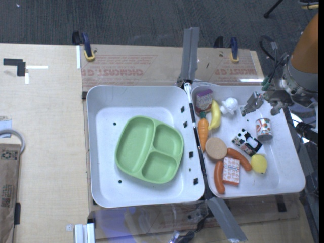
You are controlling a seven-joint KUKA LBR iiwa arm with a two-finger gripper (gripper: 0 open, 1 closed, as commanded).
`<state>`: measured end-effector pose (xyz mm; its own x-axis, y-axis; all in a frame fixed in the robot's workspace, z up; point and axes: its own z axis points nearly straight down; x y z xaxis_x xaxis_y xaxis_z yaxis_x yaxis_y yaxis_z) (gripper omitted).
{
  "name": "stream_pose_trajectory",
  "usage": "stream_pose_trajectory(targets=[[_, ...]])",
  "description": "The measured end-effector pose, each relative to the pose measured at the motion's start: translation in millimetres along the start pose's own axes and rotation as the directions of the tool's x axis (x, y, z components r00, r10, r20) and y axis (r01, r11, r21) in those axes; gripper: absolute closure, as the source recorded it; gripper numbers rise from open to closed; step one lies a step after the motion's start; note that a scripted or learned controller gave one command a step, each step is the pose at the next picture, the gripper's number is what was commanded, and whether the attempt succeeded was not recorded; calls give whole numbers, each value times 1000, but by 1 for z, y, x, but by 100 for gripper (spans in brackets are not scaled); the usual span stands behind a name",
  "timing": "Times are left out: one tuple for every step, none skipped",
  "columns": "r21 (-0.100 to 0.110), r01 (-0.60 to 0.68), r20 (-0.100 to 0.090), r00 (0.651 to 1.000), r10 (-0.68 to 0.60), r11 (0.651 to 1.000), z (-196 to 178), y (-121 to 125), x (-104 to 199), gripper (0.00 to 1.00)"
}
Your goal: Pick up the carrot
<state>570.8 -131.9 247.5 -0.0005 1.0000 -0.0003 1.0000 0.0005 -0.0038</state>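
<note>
Two shallow white plastic bins are seen side by side on the pale wooden surface (40, 135). In the left bin (101, 181) a light green three-compartment plastic plate (150, 149) is laid flat near the middle. In the right bin (283, 184) the small orange toy carrot with a green top (203, 131) is found against the left wall, its green end pointed toward the far side, just beside a yellow toy banana (215, 114) and just above a round tan disc-shaped toy (216, 148). A purple-rimmed cup (204, 99) is set in the far left corner, with a small white lumpy object (230, 105) near it. Closer to the front, a red-and-white printed box (231, 170) is laid between two orange-red toy sausages (218, 178), and a yellow toy lemon (258, 163), a black-and-white toy (246, 142) and a small red-and-white can (263, 128) are also seen. The grey arm's end effector (251, 104) is held over the far right part of this bin, well apart from the carrot, with nothing seen between its fingers; whether these are spread or closed cannot be told
</note>
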Motion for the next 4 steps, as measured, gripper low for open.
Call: stream_pose_trajectory(targets=[[1,-161,0,987,161,987,52,-56,69,0],[-1,-3,0,1000,3,1000,54,-55,115,0],[-2,-185,1,983,185,983,29,-63,141,0],[1,-529,2,848,529,848,55,-47,161,0]])
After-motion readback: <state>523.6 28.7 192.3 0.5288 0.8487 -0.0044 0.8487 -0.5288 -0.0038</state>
